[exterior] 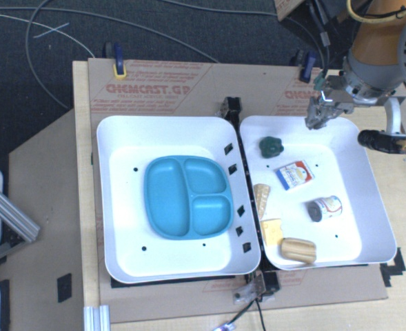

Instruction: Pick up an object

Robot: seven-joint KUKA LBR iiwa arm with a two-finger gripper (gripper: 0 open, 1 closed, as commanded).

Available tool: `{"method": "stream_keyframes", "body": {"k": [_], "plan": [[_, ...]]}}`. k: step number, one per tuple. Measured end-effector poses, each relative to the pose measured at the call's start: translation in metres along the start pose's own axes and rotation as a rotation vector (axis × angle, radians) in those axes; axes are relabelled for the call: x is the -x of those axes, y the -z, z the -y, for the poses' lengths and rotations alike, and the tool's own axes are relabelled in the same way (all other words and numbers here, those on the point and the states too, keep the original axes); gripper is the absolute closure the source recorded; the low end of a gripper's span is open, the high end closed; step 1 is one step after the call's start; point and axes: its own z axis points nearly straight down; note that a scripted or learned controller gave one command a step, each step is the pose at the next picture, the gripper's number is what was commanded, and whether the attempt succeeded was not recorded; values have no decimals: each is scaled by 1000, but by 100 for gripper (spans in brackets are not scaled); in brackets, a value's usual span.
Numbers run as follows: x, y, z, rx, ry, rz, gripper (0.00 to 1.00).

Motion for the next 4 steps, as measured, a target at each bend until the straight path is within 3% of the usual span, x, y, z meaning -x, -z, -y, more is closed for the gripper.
{"method": "stream_keyframes", "body": {"k": [4], "plan": [[-213,-20,24,1,1,0,100]]}}
